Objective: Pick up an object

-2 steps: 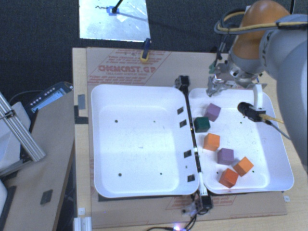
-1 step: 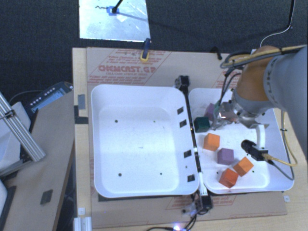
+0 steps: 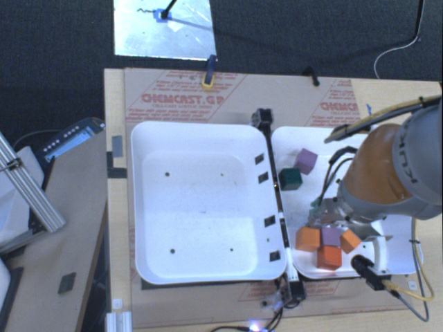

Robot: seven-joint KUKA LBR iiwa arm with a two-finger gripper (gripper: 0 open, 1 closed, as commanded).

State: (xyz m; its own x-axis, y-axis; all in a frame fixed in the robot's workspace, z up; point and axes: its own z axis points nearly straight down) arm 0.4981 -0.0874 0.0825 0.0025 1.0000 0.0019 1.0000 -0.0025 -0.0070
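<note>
Blocks, orange (image 3: 308,238), lilac (image 3: 331,236) and red-orange (image 3: 329,256), cluster at the right bin's (image 3: 294,144) front edge beneath the gripper (image 3: 327,220), while purple (image 3: 306,160) and green (image 3: 291,179) cubes sit nearer its back-left corner.
</note>
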